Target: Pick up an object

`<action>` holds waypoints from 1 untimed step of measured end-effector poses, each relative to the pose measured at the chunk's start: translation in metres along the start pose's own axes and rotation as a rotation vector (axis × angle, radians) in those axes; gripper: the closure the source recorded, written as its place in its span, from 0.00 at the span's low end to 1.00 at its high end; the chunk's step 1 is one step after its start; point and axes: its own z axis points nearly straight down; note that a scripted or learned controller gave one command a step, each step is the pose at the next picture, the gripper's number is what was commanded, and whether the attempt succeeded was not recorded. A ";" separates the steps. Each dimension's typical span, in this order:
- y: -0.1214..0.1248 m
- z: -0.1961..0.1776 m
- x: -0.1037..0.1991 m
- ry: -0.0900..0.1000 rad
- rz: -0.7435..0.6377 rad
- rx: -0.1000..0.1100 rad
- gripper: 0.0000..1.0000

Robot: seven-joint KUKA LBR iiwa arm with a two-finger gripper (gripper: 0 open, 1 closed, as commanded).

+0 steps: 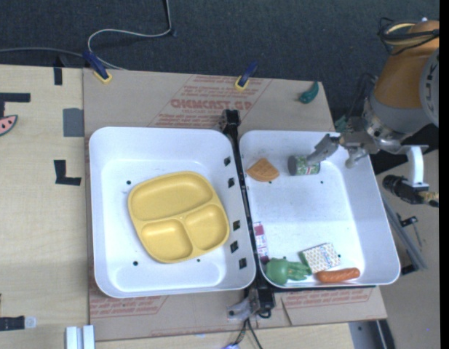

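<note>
My gripper (335, 156) hangs over the back of the right bin (370, 217), fingers spread and open with nothing between them. Its left finger (322, 150) points down toward a small grey-green can (304, 166) lying near the bin's back wall; the can sits just left of that fingertip, outside the gap. An orange wedge-shaped piece (263, 170) lies at the bin's back left. Along the front wall lie a green toy (286, 270), a patterned packet (320, 256) and an orange carrot (337, 274).
The left bin (108, 195) holds a yellow divided plate (178, 215). A black divider (239, 195) with clips runs between the bins. The middle floor of the right bin is bare. The arm's orange band (404, 64) stands at the far right.
</note>
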 end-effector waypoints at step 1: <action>-0.079 0.125 0.043 0.002 0.000 0.000 0.00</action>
